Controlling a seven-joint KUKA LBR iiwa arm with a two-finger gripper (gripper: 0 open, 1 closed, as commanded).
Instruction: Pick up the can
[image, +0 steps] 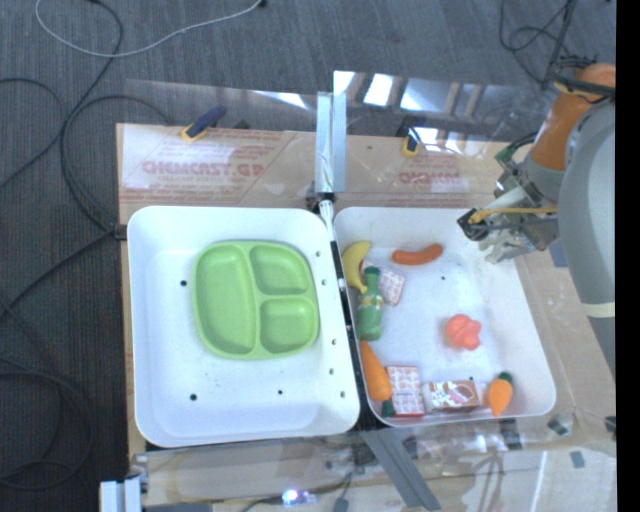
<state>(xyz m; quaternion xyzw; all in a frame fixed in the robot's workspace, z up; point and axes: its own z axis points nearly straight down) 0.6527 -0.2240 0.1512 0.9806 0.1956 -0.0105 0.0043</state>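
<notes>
Camera view: gripper hovers over right bin top-right corner, fingers' state unclear; approach step; can unidentified, locate first.

Open floor spans the right bin's middle; toys crowd its left wall and front edge.

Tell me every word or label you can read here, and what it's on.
Red lettering on the cardboard sheet behind the left bin: mirrored and blurred, not readable.
Red lettering on the cardboard behind the right bin: too blurred.
Printing on the small red boxes: too small.
Nothing else bears text.
</notes>
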